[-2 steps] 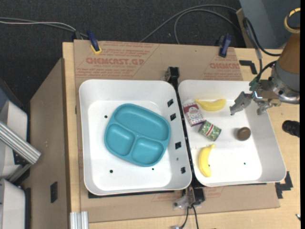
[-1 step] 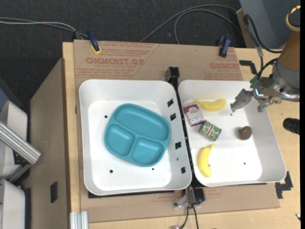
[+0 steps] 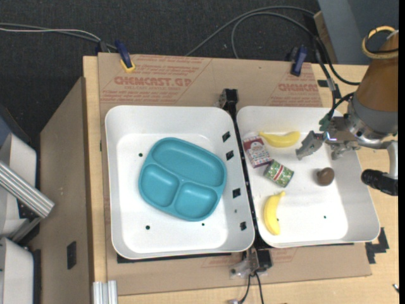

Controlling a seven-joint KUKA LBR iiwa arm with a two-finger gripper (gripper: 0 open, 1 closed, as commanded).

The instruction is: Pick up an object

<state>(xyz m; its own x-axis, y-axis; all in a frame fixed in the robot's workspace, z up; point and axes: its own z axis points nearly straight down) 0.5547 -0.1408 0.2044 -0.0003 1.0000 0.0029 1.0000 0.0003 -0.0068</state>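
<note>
I hang over the right bin near its far right corner, my gripper with its fingers spread apart and nothing between them. Below me lie a banana by the far edge, a red packet against the left wall, a green packet mid-bin, a brown ball (just beside my fingertips) and a second banana near the front edge. The left bin carries a teal divided plate at its centre.
</note>
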